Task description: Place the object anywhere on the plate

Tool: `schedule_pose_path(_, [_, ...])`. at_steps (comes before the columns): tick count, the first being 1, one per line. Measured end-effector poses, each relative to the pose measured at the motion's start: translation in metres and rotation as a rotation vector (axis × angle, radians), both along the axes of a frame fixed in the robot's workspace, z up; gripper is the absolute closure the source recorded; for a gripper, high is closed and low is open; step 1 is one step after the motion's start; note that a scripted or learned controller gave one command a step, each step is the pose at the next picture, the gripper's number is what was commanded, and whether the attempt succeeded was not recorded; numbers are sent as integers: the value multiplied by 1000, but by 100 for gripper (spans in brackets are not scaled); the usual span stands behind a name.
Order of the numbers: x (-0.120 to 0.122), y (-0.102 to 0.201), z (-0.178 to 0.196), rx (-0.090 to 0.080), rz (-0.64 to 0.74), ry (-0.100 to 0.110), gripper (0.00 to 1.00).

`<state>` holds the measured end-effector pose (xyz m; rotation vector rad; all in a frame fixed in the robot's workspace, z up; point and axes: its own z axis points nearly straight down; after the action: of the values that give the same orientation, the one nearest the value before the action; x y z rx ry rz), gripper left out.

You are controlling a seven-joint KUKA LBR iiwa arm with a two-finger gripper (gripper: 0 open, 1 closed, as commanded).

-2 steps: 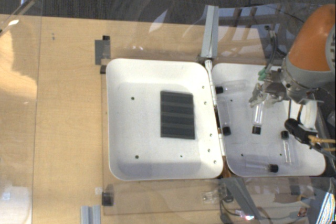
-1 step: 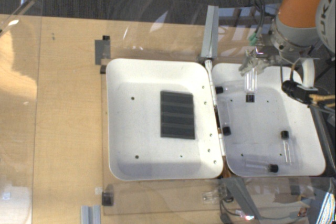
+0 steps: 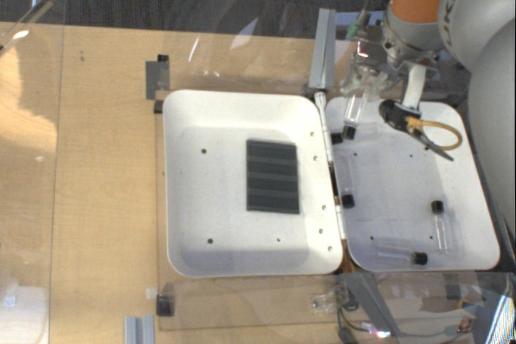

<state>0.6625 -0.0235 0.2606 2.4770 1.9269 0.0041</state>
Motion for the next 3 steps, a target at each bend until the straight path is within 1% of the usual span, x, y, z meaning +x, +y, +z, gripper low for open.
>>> schedule_pose_path(1, [-13, 58, -70, 2, -186, 3, 100])
schedule_pose_path(2, [7, 120, -21, 1, 159, -2, 100])
schedule_pose_path(3, [-5, 165, -162, 1, 579, -3, 100])
